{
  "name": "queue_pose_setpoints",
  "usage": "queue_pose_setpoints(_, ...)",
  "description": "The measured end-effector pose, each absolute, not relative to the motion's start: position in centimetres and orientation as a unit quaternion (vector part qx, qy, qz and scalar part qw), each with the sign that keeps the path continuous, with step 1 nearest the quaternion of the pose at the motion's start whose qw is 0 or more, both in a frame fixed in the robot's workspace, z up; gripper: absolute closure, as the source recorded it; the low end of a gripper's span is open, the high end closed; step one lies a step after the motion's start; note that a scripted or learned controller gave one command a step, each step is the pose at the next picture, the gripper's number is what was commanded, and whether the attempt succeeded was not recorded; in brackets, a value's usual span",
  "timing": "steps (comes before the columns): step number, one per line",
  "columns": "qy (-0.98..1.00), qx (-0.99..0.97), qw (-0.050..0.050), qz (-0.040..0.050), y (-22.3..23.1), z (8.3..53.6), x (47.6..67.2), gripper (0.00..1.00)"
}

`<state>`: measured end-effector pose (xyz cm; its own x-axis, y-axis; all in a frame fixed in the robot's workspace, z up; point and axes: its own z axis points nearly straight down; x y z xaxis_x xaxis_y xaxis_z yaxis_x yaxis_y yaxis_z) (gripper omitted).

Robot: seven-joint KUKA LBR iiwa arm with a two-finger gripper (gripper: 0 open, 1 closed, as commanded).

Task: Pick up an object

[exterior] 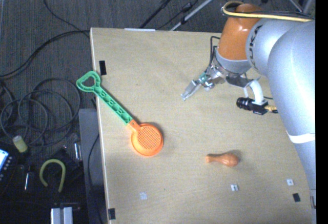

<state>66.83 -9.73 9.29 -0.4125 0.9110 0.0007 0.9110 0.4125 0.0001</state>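
— Fingers (195, 87) on the grey arm's gripper (186, 96), how do they look?
— Pinched close together, nothing between them, over the tan bench top (154, 54).
— And the toys?
— The small orange pear-shaped lump (224, 159) lies well apart, nearer the camera. The orange plastic sieve with a green handle (146, 139) lies off to the left.

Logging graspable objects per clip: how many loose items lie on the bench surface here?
2. The sieve lies left of centre; the small orange piece lies lower right. The arm may hide others.
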Motion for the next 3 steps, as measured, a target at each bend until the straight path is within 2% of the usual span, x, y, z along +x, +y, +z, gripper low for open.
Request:
queue_pose_setpoints(1, -0.759, -0.652, 0.0, 0.0008, -11.5, 8.3, 66.8, 0.0)
queue_pose_setpoints(3, -0.786, -0.618, 0.0, 0.0017, -9.9, 8.3, 66.8, 0.0)
